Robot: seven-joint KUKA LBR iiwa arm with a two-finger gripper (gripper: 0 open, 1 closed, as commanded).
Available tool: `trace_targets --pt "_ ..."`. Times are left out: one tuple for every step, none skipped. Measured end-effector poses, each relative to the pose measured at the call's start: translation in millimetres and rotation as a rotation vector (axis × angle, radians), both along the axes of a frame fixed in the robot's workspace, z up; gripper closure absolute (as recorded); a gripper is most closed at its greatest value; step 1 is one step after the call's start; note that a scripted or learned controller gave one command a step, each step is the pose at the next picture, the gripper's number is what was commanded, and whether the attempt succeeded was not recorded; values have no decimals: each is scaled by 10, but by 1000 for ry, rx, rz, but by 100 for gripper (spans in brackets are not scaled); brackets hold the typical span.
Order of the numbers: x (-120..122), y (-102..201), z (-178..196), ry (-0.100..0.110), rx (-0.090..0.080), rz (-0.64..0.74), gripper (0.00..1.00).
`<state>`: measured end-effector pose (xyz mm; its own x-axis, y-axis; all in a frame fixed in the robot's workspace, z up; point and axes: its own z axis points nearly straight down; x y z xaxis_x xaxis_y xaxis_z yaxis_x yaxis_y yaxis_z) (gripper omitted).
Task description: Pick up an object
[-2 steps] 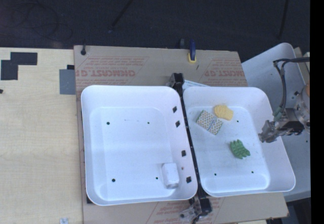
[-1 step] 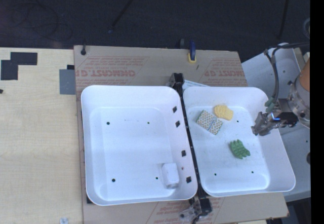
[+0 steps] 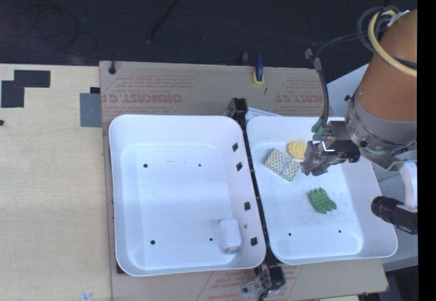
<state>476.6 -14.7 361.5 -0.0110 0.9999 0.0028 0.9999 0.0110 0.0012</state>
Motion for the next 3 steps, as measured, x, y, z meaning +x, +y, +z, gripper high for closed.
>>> trace_targets --pt "-27 -896 -762 12 -4 -20 100" --pt "808 -1681 -1445 4 -5 -13 100" --pt "-57 -1886 -1832 13 0 -16 100"
